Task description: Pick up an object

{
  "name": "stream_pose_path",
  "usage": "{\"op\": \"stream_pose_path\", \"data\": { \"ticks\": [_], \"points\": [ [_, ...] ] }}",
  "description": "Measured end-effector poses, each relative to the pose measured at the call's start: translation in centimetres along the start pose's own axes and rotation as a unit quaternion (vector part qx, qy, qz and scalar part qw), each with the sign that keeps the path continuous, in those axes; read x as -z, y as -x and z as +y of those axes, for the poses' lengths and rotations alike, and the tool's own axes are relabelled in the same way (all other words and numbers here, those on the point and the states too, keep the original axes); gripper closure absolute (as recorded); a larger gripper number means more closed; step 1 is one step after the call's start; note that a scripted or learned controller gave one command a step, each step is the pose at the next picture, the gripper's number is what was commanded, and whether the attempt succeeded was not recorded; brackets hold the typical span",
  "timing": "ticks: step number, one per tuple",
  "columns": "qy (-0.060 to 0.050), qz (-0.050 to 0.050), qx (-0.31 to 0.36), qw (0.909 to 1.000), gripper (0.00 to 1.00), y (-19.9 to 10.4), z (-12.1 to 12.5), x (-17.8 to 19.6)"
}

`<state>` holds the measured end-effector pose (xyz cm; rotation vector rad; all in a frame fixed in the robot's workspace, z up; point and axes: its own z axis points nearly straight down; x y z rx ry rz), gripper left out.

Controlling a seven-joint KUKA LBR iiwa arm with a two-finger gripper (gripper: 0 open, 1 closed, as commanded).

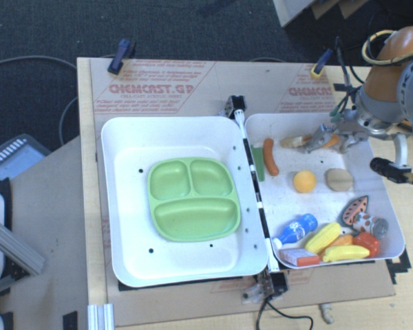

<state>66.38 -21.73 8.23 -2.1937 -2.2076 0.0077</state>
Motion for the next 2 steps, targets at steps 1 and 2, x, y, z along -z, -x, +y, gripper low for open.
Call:
{"op": "stream_pose_path", "data": {
  "ticks": [1, 2],
  "points": [
    [0.000, 0.000, 0.000, 1.0000, 0.00, 0.00, 0.00, 0.00],
    [0.000, -0.001, 0.000, 1.0000, 0.00, 0.00, 0.00, 0.00]
  ]
}}
